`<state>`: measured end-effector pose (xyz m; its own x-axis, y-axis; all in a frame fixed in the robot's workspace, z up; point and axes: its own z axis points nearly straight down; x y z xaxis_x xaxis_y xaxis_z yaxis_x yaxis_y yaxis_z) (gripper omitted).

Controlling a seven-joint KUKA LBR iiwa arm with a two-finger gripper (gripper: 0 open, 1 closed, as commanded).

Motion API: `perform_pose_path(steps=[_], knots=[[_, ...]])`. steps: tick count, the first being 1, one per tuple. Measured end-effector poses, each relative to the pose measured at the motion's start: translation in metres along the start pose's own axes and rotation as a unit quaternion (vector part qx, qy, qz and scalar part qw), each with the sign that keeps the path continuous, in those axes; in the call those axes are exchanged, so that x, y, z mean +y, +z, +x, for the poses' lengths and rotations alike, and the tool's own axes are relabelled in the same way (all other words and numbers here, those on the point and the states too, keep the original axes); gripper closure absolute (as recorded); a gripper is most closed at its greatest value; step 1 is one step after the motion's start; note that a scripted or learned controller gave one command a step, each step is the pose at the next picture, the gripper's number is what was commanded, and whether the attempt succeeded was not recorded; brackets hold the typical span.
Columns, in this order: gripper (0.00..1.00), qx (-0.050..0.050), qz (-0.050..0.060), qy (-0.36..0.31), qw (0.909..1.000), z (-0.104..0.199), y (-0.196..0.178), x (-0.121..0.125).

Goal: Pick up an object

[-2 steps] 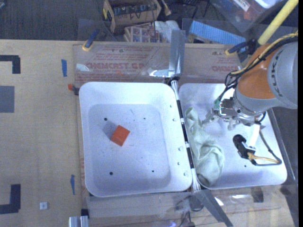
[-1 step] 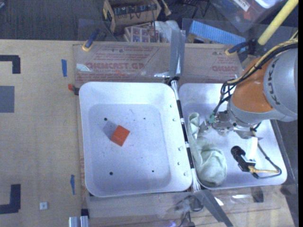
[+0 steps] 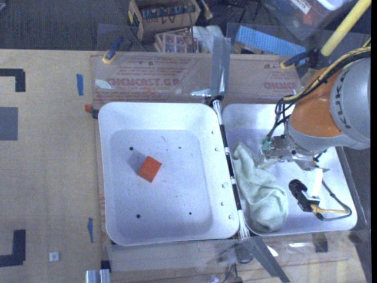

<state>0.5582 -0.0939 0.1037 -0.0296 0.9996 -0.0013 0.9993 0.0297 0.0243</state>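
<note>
Running down the grey shell of the arm (image 3: pixel 355 93) are black letters of the KUKA name, partly turned out of sight, just above the orange band (image 3: pixel 315 119). Behind both bins lies a flat cardboard sheet (image 3: pixel 153 81) with red print across it, too blurred to read for certain. The printing on the small open carton (image 3: pixel 162 10) beyond it is also illegible.

The gripper (image 3: pixel 275 152) hangs over the right bin (image 3: pixel 247 119), at the upper edge of a crumpled pale cloth (image 3: pixel 259 190). The cloth lies along that bin's left side and reaches down to its near corner. Whether the gripper touches the cloth, and whether it is open or closed, cannot be told from this slant. Nothing is seen held in it.

An orange block (image 3: pixel 149 169) sits alone on the floor of the left bin (image 3: pixel 118 114), a little left of centre, tilted relative to the walls and well apart from the gripper. Short strips of blue tape (image 3: pixel 79 84) mark the bench (image 3: pixel 47 158) to the left of the bins.
</note>
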Motion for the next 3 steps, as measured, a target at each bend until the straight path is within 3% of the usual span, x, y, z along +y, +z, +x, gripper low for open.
perform_pose_path(steps=[1, 2, 3], knots=[[1.00, -0.001, 0.003, 0.026, 0.9997, -0.022, 0.010, -0.050], [1.00, -0.001, 0.012, 0.108, 0.9941, -0.083, -0.070, -0.046], [1.00, 0.001, 0.013, 0.001, 0.9999, -0.116, -0.040, -0.068]])
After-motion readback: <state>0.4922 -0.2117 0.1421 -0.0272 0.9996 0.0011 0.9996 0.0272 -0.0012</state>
